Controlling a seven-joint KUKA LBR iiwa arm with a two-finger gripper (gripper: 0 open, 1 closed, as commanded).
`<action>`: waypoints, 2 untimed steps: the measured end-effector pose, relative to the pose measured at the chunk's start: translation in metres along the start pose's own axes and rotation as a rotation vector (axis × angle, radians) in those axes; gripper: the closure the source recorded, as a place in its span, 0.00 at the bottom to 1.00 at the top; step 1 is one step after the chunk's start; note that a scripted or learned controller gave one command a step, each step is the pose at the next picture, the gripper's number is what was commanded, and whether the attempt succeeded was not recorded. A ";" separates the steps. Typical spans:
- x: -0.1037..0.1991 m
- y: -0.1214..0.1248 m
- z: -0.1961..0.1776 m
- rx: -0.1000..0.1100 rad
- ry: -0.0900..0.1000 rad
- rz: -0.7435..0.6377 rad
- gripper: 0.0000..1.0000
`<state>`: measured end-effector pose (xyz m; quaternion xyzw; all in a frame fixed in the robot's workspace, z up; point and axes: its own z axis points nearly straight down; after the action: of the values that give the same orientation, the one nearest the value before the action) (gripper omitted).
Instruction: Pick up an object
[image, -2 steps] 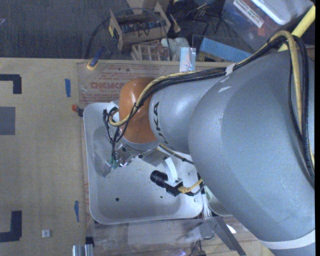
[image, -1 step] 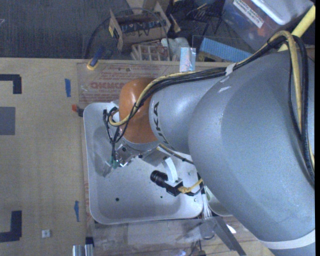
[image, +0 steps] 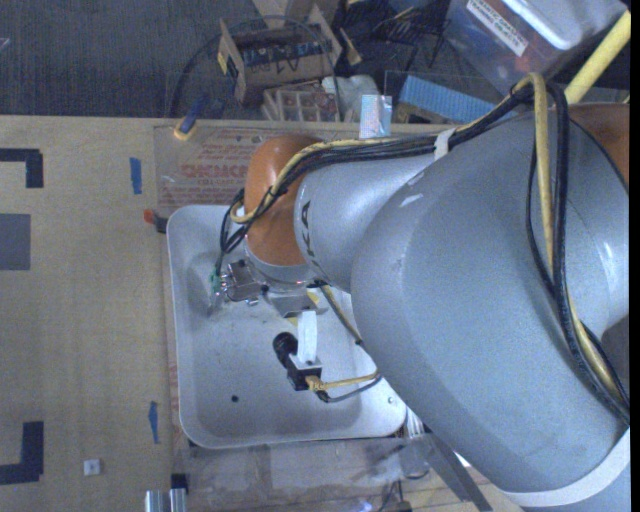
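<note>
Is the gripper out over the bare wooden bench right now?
No, the gripper is over the white bin, near its upper-left corner in the camera view.

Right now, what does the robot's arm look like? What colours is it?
The arm is big, round and smooth, shiny grey like a fat pipe. Above the wrist sits an orange band. Black and yellow cables run along it, tied down by a white strap. At the tip is a small silvery metal gripper.
</note>
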<state>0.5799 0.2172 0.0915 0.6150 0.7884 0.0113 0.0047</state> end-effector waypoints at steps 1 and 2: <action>0.000 0.000 -0.011 -0.001 -0.002 0.000 1.00; 0.006 -0.071 -0.003 0.006 -0.005 0.135 1.00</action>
<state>0.5094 0.2061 0.0925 0.6667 0.7452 0.0077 0.0043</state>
